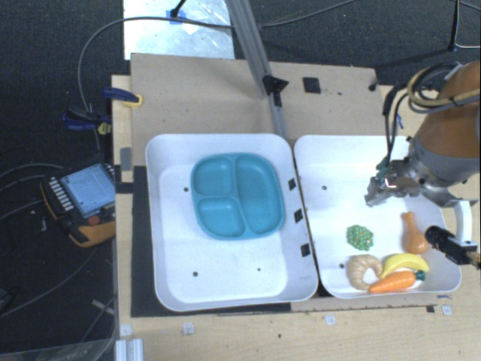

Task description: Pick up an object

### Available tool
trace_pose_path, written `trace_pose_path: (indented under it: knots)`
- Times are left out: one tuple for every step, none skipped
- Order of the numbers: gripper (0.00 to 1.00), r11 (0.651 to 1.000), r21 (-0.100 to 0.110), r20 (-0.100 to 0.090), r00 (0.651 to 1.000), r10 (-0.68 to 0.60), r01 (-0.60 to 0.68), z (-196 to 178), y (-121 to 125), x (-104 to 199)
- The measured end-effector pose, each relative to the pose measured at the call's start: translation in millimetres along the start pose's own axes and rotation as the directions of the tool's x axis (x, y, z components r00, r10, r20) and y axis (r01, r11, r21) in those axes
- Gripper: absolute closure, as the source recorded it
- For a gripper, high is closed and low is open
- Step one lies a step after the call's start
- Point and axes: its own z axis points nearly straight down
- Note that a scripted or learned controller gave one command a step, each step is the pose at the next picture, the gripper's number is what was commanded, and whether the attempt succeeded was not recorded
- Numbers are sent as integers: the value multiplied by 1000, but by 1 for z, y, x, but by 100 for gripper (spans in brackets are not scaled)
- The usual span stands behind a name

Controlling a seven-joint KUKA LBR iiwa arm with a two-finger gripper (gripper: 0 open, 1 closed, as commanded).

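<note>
Camera view: smooth blue three-compartment plate [237, 195], knobbly green ball [359, 237].

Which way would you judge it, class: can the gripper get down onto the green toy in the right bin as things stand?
Probably yes. The gripper hangs over the right bin, and the green toy lies apart from the croissant and banana, with nothing over it.

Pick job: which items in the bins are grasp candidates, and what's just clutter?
Candidates, right bin:
green ball
drumstick
croissant
banana
carrot

Lying about:
blue divided plate, left bin
handheld controller, clamps, off the bench
</note>
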Motion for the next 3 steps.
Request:
trace_pose_path:
  knots:
    - [100, 1000, 0, 0, 1000, -2, 2, 5, 25, 52]
    - [100, 1000, 0, -1, 1000, -2, 2, -8, 42, 106]
    - [100, 1000, 0, 0, 1000, -1, 1, 1, 58, 152]
